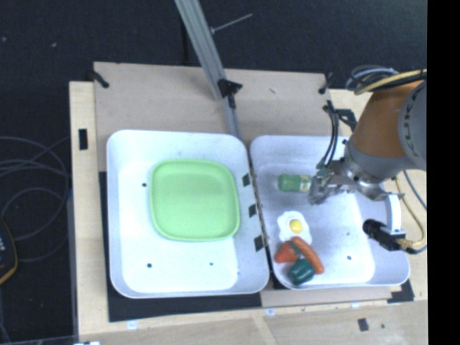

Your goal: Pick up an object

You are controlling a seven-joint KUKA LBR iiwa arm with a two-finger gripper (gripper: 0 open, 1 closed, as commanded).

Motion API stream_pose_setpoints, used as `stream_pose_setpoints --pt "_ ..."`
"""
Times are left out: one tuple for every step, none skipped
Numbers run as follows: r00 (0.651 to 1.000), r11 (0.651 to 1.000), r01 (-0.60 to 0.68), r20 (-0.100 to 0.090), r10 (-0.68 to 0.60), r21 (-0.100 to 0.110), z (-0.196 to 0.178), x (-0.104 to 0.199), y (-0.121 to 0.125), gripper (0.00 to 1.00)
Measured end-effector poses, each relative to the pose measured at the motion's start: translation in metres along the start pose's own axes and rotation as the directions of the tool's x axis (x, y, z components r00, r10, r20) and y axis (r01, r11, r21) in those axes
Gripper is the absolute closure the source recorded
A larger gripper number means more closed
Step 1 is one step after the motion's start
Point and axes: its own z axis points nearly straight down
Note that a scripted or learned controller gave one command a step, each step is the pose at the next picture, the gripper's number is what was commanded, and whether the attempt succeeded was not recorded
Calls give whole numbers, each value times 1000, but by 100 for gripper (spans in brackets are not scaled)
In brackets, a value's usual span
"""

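Note:
In the right bin a green bottle lies on its side near the upper left. My gripper hangs right at the bottle's right end, touching or almost touching it. Lower in the same bin lie a toy fried egg, an orange-red sausage-like piece, a red piece and a dark green piece, all bunched at the lower left. The arm's orange band rises to the right of the gripper.
The left bin holds a light green square plate. A grey pole slants down to the gap between the bins. Black cables and a black fitting sit by the right bin's right side.

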Motion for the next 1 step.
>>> stream_pose_setpoints --pt "1000 1000 2 1 -2 -3 -43 1 -1 100"
